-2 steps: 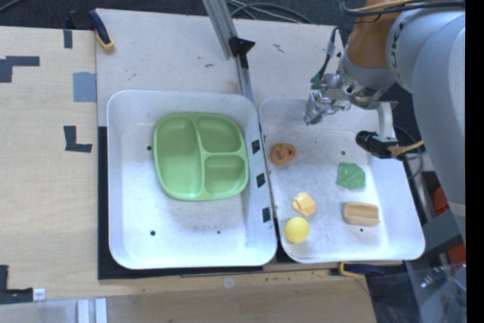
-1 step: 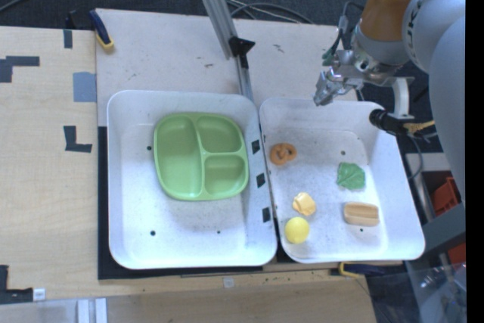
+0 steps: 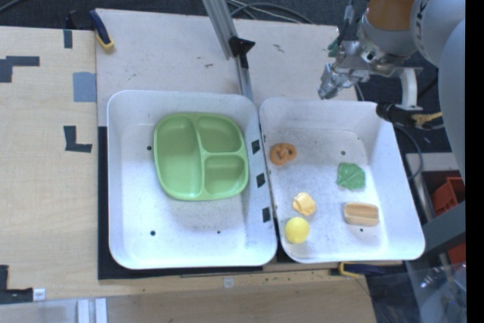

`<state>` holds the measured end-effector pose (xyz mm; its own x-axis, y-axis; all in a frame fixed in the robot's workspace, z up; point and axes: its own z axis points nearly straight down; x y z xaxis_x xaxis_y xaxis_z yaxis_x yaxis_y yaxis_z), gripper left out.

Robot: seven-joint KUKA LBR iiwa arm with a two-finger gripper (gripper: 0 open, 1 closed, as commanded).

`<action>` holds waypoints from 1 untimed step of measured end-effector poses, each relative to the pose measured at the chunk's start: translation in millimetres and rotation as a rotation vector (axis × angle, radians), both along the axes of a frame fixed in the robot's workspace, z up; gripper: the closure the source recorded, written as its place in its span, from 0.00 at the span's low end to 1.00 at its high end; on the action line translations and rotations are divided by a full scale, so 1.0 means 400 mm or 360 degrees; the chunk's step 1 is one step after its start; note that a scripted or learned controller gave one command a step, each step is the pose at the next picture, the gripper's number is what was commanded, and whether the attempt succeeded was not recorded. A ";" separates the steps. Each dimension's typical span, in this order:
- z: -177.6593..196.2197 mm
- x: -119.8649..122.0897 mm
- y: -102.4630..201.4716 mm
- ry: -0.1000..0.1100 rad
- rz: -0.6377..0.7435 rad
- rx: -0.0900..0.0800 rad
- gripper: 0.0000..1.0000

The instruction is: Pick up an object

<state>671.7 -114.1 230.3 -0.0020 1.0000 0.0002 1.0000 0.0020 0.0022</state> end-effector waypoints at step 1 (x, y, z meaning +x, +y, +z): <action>-0.022 -0.022 0.144 0.0006 0.0006 0.0002 1.00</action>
